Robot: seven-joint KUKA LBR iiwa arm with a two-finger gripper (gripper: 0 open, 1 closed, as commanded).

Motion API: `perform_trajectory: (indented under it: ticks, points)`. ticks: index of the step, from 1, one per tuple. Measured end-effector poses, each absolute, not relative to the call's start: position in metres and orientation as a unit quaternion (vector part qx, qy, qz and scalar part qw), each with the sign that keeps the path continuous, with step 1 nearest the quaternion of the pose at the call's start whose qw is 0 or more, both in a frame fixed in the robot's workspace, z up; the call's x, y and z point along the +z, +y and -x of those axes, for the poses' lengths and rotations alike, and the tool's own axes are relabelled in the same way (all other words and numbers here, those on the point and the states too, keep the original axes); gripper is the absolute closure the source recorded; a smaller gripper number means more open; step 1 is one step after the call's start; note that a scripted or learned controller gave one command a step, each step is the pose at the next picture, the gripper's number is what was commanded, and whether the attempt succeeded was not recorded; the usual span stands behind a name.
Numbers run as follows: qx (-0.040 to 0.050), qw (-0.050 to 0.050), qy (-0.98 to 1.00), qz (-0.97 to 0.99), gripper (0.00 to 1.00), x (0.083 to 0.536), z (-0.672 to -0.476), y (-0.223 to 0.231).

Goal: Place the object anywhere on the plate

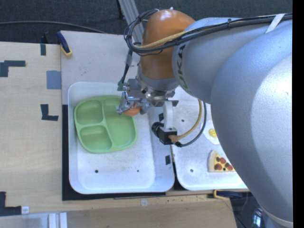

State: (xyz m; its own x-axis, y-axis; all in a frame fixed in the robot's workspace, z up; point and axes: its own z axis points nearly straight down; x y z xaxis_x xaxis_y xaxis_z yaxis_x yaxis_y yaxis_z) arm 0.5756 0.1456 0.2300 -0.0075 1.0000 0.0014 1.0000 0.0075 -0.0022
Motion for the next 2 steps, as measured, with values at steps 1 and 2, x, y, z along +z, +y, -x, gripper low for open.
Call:
perform_trajectory:
  ticks: [1, 2]
  points:
    - [0.0019, 0.001, -0.708, 0.706, 1.0, 0.2282, -0.5575, 0.1481]
    - [0.0014, 0.0, -0.708, 0.706, 0.0, 0.2282, -0.5582, 0.1481]
